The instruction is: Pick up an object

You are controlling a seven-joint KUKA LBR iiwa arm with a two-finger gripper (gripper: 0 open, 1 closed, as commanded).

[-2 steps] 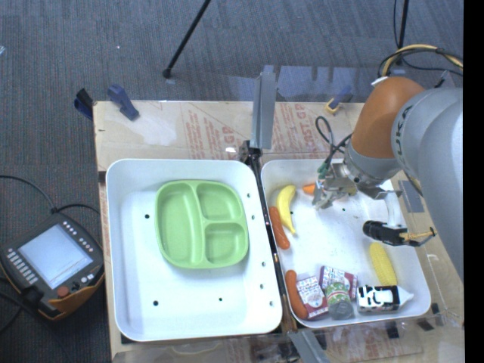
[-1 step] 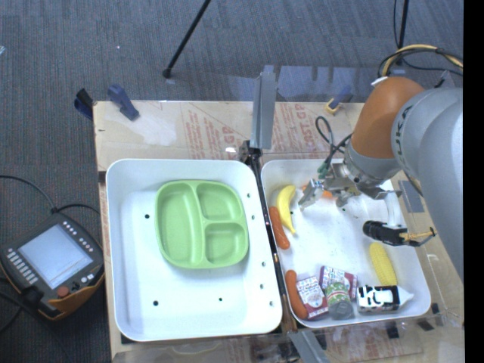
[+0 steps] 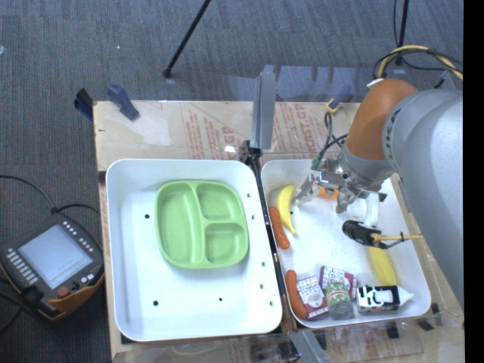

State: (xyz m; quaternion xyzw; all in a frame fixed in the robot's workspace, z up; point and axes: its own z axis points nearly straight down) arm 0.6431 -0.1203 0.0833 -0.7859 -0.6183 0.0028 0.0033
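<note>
One fixed camera looks down at a slant over both bins (image 3: 121, 203).

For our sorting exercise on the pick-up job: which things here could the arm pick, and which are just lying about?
Could be picked: banana; hot dog; corn cob; milk carton; snack packets.

Lying about: green plate; control pendant; blue clamp.

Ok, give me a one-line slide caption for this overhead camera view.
KUKA arm's gripper hovers over the right bin beside a banana; green divided plate sits in the left bin.

text: red print on bench board (image 3: 215, 131) | unreadable; packets' labels (image 3: 327, 290) illegible
</note>
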